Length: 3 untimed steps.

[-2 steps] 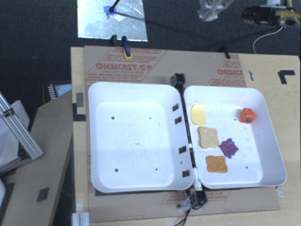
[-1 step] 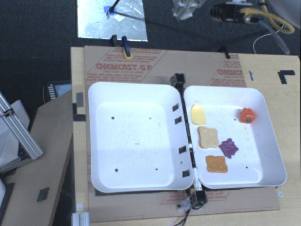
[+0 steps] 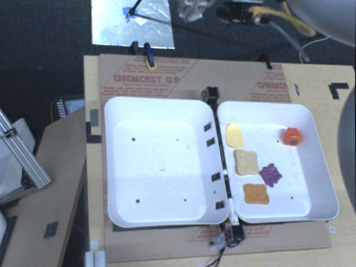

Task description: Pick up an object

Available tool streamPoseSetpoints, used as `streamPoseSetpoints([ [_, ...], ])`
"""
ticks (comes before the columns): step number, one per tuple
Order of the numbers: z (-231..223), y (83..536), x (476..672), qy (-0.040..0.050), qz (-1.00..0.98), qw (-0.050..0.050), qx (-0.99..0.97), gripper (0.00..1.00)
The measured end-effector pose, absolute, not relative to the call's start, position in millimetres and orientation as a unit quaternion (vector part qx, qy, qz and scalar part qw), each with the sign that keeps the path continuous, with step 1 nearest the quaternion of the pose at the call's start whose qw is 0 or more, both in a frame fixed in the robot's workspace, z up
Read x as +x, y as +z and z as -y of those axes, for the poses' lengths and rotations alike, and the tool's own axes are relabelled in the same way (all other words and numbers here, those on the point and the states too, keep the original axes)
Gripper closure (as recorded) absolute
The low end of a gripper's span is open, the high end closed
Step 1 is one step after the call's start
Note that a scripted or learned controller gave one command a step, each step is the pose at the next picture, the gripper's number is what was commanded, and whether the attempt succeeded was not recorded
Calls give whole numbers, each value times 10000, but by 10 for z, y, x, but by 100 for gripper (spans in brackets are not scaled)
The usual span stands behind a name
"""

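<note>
The gripper [image 3: 193,1] hangs blurred at the top edge of the view, so I cannot tell if it is open or closed. Well apart from it, lower and to the right in the view, the right bin [image 3: 320,149] holds five small objects: a pale yellow piece [image 3: 234,135], a beige toast slice [image 3: 246,162], a purple grape bunch [image 3: 270,174], an orange-brown slice [image 3: 256,193] and a red-orange pepper [image 3: 292,136].

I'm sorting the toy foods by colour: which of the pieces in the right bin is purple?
The small purple grape-like cluster, right of the tan bread slice. The others are a yellow piece, an orange-brown toast and an orange-red pepper.
</note>
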<state>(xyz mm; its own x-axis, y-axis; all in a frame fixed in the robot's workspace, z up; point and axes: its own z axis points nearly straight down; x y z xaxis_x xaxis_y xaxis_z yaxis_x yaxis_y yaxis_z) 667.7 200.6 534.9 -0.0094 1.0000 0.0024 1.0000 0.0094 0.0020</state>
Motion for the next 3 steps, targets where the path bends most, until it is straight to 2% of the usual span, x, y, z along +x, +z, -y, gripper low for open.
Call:
streamPoseSetpoints([
  [1,-2364,5350,6679,-14,7098,-2,-7044,100],
  [3,-2346,5353,6681,-9,7094,-4,-7048,100],
])
